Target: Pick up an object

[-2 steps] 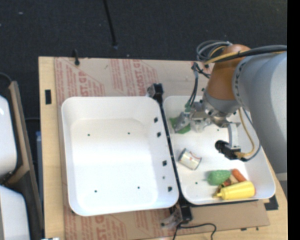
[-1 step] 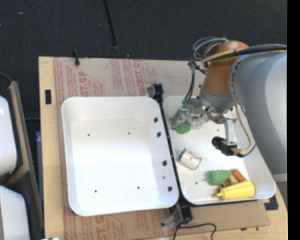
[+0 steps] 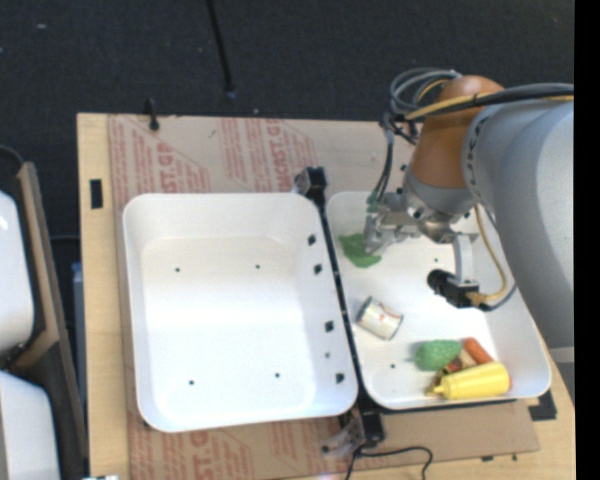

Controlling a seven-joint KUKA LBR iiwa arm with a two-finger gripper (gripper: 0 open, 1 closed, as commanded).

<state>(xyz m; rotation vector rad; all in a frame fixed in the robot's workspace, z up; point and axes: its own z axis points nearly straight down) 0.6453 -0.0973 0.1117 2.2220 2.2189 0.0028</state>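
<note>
From the camera view, the hand (image 3: 372, 236) hangs low over a green object (image 3: 359, 250) near the far left corner of the right bin (image 3: 510, 318) — whether it is spread or closed on anything I cannot tell. The green piece looks soft, light and flat, so pinching its raised edge seems wisest — a slippery can (image 3: 379, 319) lies mid-bin nearby.

Camera view, single, fixed: we look down at a slant from above the bench, far enough to take in both bins, the left bin (image 3: 230, 308) lying left of the gripper (image 3: 372, 236), the right bin (image 3: 500, 318) beneath it.
</note>
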